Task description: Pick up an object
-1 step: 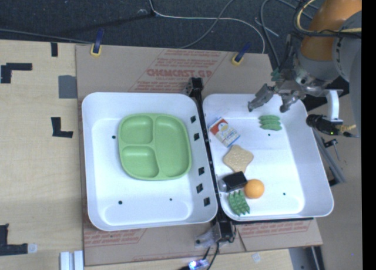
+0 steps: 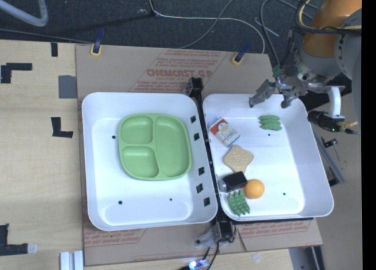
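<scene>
Even bright light, slightly soft focus

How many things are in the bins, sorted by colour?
Green: 3, the divided plate, a pea pod and a leafy piece
Orange: 1, the ball
Tan: 1, the toast
Red and white: 1, the small carton
Black: 1, the block
Total: 7

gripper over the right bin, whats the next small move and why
Probably a short drop toward the camera-near side, onto the green pea pod. The gripper hangs open at the right bin's far edge with nothing between its fingers, and that pod lies closest, apart from the other items.
</scene>
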Controlling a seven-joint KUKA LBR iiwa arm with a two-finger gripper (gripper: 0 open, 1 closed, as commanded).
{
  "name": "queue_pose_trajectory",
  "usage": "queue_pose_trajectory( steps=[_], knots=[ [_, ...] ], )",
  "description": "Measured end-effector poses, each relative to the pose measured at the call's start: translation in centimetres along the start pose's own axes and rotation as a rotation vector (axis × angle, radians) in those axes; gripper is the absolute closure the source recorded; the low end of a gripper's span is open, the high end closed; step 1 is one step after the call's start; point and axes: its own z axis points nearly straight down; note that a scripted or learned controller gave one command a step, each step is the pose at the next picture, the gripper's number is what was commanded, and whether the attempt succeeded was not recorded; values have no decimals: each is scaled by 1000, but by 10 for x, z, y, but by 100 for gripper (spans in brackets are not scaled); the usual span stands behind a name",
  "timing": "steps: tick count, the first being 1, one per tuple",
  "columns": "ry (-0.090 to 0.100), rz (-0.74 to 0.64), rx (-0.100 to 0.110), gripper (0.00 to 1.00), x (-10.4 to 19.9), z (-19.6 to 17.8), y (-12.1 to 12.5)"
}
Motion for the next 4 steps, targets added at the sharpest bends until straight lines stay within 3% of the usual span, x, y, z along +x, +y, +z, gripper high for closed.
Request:
queue_pose_trajectory(
  steps=[2, 3, 4],
  knots=[
    [0, -1, 4, 0, 0, 117, -8],
    [-1, -2, 0, 100, 0, 104, -6],
    [0, -1, -6, 100, 11, 52, -2]
  ],
)
